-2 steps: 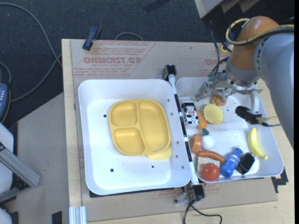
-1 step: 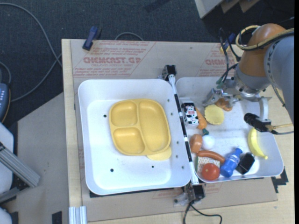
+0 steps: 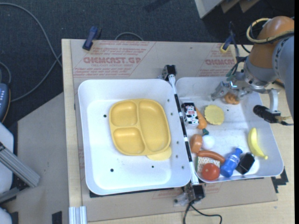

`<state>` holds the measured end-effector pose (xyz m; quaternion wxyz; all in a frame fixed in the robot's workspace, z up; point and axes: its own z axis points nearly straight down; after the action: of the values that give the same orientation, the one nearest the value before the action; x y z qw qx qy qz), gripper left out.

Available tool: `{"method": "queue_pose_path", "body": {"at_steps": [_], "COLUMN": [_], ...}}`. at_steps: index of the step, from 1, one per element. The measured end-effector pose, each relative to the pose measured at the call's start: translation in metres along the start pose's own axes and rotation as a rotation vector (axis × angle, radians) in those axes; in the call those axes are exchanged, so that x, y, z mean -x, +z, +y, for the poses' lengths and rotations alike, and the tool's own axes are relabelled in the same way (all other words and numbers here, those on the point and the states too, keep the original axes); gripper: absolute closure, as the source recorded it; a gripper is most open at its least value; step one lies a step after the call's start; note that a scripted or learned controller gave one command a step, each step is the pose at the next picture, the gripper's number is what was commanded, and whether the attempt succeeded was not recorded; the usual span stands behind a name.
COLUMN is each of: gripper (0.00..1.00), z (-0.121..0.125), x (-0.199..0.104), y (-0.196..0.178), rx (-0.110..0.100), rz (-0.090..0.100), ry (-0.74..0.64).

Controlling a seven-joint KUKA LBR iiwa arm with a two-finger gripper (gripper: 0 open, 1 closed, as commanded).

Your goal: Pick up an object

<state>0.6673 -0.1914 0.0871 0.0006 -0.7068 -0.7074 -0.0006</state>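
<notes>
gripper [image 3: 230,93] is positioned over a small orange object [image 3: 231,98] in the right bin [image 3: 275,160]; finger state cannot be told. grasp should be centred before lifting.

The grey arm with its orange band [image 3: 273,45] is cut off by the right edge. Directly beneath the gripper [image 3: 230,91], a small orange-brown object [image 3: 231,98] is partly covered, its shape too small to tell.
</notes>
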Motion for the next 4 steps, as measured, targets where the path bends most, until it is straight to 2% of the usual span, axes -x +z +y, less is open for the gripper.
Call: {"method": "queue_pose_path", "body": {"at_steps": [1,2,3,4], "gripper": [0.00,0.00,0.00,0.00], "z": [-0.108,-0.104,-0.092,-0.163], "x": [0.011,0.021,0.021,0.023], "y": [0.002,0.002,0.003,0.001], "rx": [-0.002,-0.007,-0.008,0.000], "rz": [0.004,0.022,0.022,0.015], "ry": [-0.001,-0.007,-0.006,-0.008]}}
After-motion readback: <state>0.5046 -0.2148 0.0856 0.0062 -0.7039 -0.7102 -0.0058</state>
